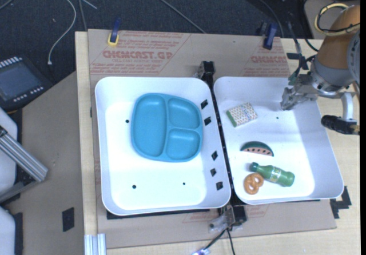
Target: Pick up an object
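Pretzel (253, 183) beside green bottle (273, 174), watermelon slice (257, 148), blue plate (166, 127)

Both white bins (114, 134) look like smooth, slightly glossy plastic. The blue divided plate (167, 127) appears matt plastic. Brown printed cardboard (171, 48) lies beneath, on a pale wood-look bench (80, 134).
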### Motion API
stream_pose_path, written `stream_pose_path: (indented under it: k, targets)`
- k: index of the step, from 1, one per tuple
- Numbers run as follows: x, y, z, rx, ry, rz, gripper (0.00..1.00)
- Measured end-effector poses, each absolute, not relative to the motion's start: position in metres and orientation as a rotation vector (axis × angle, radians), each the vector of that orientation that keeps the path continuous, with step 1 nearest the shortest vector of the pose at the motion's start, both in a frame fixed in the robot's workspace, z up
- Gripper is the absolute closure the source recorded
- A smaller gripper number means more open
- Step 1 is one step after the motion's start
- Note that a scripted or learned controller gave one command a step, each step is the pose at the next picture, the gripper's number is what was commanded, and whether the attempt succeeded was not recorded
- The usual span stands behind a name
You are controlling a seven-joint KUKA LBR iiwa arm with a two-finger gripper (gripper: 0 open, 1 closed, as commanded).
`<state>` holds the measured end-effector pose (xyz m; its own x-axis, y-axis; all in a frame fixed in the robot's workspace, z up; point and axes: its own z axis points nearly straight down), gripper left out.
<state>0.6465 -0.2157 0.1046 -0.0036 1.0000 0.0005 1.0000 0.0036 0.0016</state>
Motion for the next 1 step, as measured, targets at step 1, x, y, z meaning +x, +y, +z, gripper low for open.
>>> stream_pose_path:
  k: [1]
  targets:
    - [0.6476,-0.2238,0.1658,2.216,2.218,0.004,1.00]
